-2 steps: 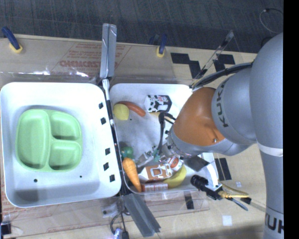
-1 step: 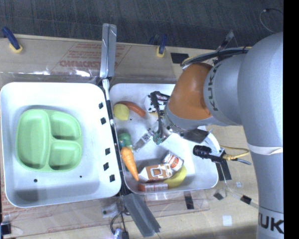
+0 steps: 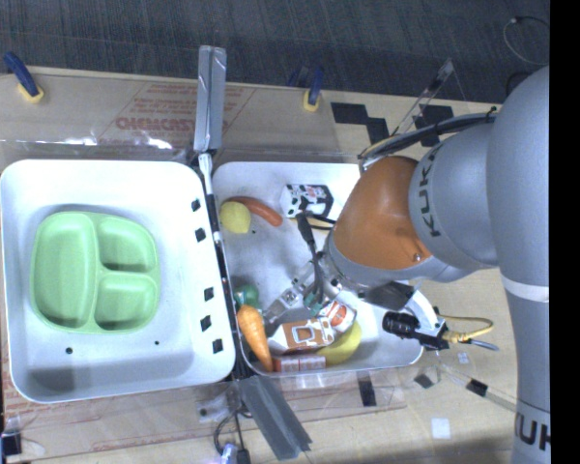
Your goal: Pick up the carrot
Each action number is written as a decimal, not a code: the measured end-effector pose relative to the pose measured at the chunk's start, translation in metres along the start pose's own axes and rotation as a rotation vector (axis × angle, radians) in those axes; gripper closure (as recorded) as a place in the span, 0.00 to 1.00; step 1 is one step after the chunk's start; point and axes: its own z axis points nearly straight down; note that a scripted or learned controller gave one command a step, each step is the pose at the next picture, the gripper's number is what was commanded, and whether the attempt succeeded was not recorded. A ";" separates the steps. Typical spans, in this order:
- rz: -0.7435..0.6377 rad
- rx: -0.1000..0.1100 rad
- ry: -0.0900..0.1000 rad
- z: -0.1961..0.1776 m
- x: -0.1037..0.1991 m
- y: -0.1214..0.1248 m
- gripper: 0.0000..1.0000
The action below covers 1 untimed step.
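Note:
The carrot (image 3: 254,334) is orange with a green top and lies at the front left corner of the right bin (image 3: 271,249), close to its left wall. My gripper (image 3: 304,296) hangs low over the middle of that bin, just to the right of the carrot and a little behind it. It sits right above an orange-and-white box (image 3: 307,334). Nothing of the carrot shows at the gripper.
In the right bin a yellow lemon (image 3: 235,217) and a red-orange sausage-like item (image 3: 265,211) lie at the back left. A black-and-white object (image 3: 307,199) lies at the back and a banana (image 3: 345,346) at the front. The left bin (image 3: 19,259) holds a green divided tray (image 3: 95,271).

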 end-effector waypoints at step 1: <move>-0.007 0.000 0.010 -0.008 0.003 0.002 1.00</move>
